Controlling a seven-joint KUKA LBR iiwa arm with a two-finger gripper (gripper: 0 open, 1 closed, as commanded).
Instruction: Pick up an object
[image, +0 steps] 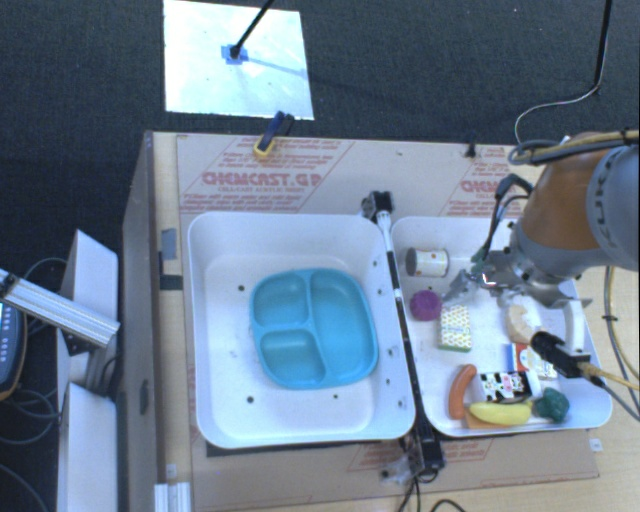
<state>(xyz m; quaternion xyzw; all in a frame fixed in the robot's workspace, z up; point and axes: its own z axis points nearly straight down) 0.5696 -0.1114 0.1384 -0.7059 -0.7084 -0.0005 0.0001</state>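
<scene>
The right bin (420, 232) holds several small objects. A white cylinder (428, 262) lies at the back, with a purple ball (426, 305) and a yellow-green checkered block (456, 327) in front of it. Further forward are a cream bun (520, 322), a red sausage (459, 389), a black-and-white carton (497, 385), a yellow banana (500, 411) and a green broccoli (551, 404). My gripper (472, 284) hangs low over the middle of this bin, just right of the purple ball and above the checkered block. I see nothing held in it.
The left bin (215, 250) holds a blue divided plate (312, 327). A black rail (395, 290) runs between the two bins. The grey arm with its orange band (560, 215) covers the right bin's back right part. A red-and-white carton (522, 358) lies beside the bun.
</scene>
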